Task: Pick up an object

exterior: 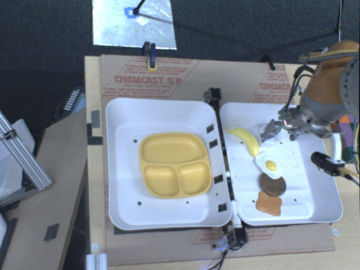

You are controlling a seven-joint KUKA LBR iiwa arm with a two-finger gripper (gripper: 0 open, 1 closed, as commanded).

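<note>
Fingers (269,131): looked slightly parted, nothing between them. Gripper (271,130) hung over right bin (320,207), just beside banana (246,140), apart from it. Fried egg (269,165), brown patty (273,185), orange toast piece (269,205) lay further along bin floor. Yellow tray (172,163) sat in left bin (121,167). You had no pick yet; descent, closing, lift all left, in my judgement.

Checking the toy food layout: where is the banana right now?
The banana lies in the right bin, near its upper left corner, just above the fried egg and left of the gripper.
</note>
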